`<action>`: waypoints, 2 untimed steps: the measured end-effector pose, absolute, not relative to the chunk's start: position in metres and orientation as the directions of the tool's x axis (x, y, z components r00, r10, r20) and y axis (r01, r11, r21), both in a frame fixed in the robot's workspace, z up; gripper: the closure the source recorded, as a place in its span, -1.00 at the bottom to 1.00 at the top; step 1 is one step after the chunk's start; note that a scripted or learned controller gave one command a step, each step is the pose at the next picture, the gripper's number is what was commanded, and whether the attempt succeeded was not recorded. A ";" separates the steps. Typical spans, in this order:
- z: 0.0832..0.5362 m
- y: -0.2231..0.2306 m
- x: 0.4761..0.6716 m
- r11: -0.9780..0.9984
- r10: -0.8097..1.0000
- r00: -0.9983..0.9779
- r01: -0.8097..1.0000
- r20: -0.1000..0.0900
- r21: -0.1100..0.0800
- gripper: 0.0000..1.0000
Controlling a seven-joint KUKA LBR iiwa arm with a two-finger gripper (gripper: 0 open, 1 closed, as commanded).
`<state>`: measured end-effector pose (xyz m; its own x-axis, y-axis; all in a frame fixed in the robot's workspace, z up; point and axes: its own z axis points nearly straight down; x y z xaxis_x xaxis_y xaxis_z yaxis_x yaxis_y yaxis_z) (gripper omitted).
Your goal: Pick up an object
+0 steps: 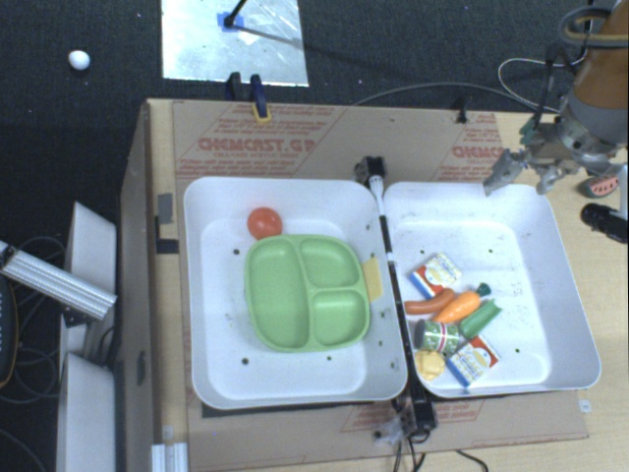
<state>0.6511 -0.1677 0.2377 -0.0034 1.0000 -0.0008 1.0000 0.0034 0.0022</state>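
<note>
gripper over right bin's far rim | toy carrot well below it

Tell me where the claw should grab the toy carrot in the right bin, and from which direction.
Grip the carrot across its orange body near the middle, coming straight down from above. It lies flat, slanting from lower left up to its green top at the upper right, so the fingers should close across that axis. The sausage and the green piece crowd its sides, leaving little room there.

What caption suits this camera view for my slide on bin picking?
Gripper open above right bin of toy food; green tray in left bin.
</note>
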 end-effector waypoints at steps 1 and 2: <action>0.086 -0.125 0.658 0.005 1.000 -0.005 1.000 0.000 0.000 -1.00; 0.085 -0.091 0.663 0.006 1.000 -0.006 1.000 0.001 0.002 -1.00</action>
